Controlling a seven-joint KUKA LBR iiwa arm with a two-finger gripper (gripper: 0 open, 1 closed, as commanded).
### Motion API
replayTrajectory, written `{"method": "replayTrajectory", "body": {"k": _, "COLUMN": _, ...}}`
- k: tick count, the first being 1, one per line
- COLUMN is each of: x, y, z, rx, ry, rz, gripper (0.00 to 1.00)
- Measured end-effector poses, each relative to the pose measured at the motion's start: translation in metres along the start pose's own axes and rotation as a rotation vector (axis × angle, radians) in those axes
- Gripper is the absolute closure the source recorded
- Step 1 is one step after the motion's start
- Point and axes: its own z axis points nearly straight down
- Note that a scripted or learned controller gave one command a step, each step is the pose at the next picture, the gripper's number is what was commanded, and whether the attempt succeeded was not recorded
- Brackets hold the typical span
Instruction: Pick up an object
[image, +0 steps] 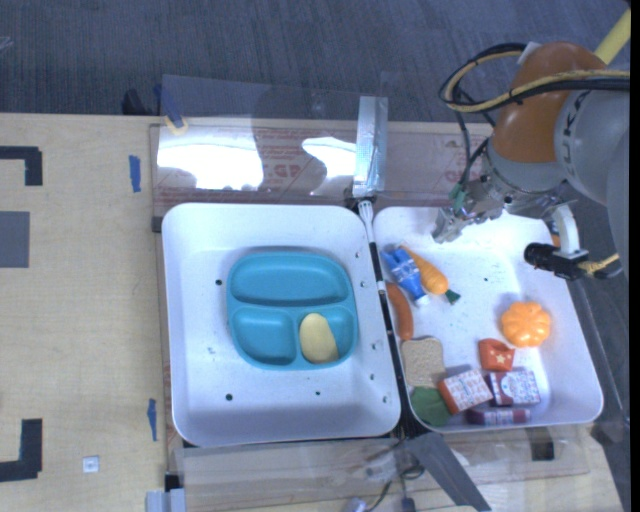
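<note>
You are looking down at a slant on a pale wooden table (70, 330) carrying two shallow white bins side by side. The left bin (190, 400) holds a blue divided tray (275, 285) with a yellow, egg-shaped piece (318, 338) in its lower right compartment. The right bin (580, 370) carries the objects you may pick. A blue packet (403, 270) lies against a toy carrot (432, 279) near the upper left. A long reddish piece (401, 312) runs along the divider. Below it, a slice of toy bread (423, 361) sits above a green piece (428, 404). An orange pumpkin (526, 324) sits alone toward the right. Along the near wall crowd a red strawberry-like piece (496, 354), two small patterned boxes (464, 389) (518, 386) and a dark bottle (500, 414), all touching or nearly so.

The arm (560, 110), grey with an orange band, reaches in from the right. Its gripper (458, 218) hangs over the bin's bare upper corner, above the carrot and apart from it. The jaws hold nothing that you can see; whether they stand wide or narrow cannot be told. A black cable fitting (552, 258) projects just right of the gripper.
</note>
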Motion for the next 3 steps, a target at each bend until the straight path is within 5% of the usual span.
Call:
{"method": "replayTrajectory", "body": {"k": 1, "x": 0.000, "y": -0.001, "z": 0.003, "rx": 0.004, "ry": 0.002, "rz": 0.000, "gripper": 0.00}}
{"method": "replayTrajectory", "body": {"k": 2, "x": 0.003, "y": -0.023, "z": 0.061, "rx": 0.002, "ry": 0.000, "rz": 0.067, "gripper": 0.00}}
{"method": "replayTrajectory", "body": {"k": 3, "x": 0.002, "y": -0.021, "z": 0.048, "rx": -0.004, "ry": -0.002, "rz": 0.065, "gripper": 1.00}}
